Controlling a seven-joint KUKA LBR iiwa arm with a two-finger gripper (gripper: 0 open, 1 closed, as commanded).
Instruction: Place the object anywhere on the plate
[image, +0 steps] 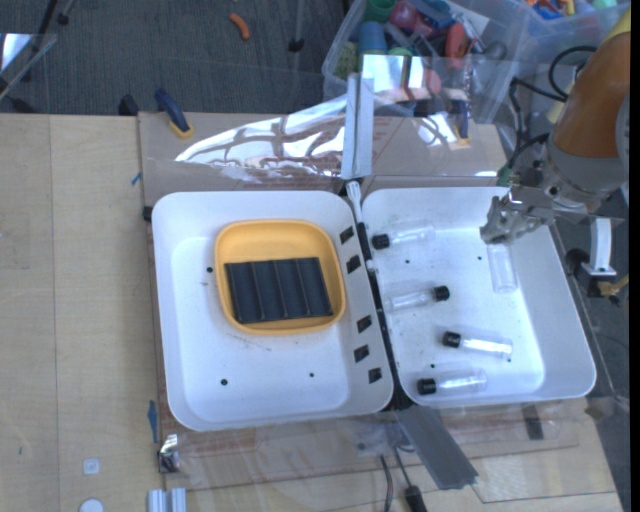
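In the camera view, the gripper (503, 228) hangs over the far right part of the right bin (565, 345). Whether it is spread wide or pinched narrow cannot be told here: its tip is a blur of grey metal. Just below it, on the near side, lies a clear tube (501, 270), lengthwise towards the gripper, its upper end touching or almost touching the tip. Nothing shows this tube to be clamped, and it may simply rest on the bin floor.

4 more tubes with black caps lie in the same bin:
- 1 near the divider at the far end (400, 238)
- 1 mid-bin (420, 297)
- 2 towards the near edge (478, 344) (450, 382)

The yellow plate (232, 243) sits in the left bin (200, 385), well apart from the gripper, with a black ribbed insert (278, 289) covering most of its floor. Both bins stand on the desk (60, 300).

The risks, as I judge them:
- A smooth, round, see-through tube is likely to roll or squirt sideways if pinched off-centre, so the arm could lift away with nothing.
- A tube caught by 1 end could swing and drop during the carry over the raised divider (358, 262).
- On the plate, the ribbed insert may let the tube roll, or it could land on the sloped rim and slide off.
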